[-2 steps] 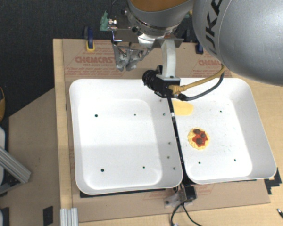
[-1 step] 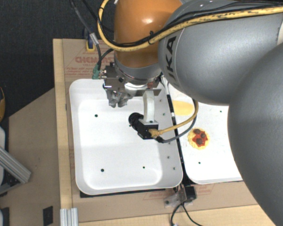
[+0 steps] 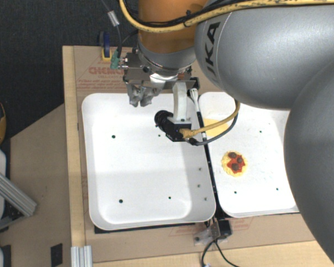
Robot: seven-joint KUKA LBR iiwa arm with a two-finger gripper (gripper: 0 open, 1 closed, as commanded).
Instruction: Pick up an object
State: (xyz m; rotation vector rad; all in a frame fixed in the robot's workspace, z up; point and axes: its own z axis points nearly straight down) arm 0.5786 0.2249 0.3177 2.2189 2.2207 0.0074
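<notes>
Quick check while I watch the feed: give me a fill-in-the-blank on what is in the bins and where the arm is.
1. The yellow and red object lies in the ____ bin.
2. The gripper hangs over the ____ bin.
3. The band above the wrist is ____.
Missing words: right; left; orange

Left bin [image 3: 145, 171]: plain white, with a few small dark dots. 
Right bin [image 3: 261, 193]: white, likewise dotted. 
Small round object [image 3: 235, 163] in the right bin: yellow with red and dark blotches. 
Arm [image 3: 267, 43]: grey, with an orange band [image 3: 172, 10]. 
Cables [image 3: 220, 125]: yellow and black. 
Surface [image 3: 75, 166]: light brown board, faint red lettering at upper left.
</notes>
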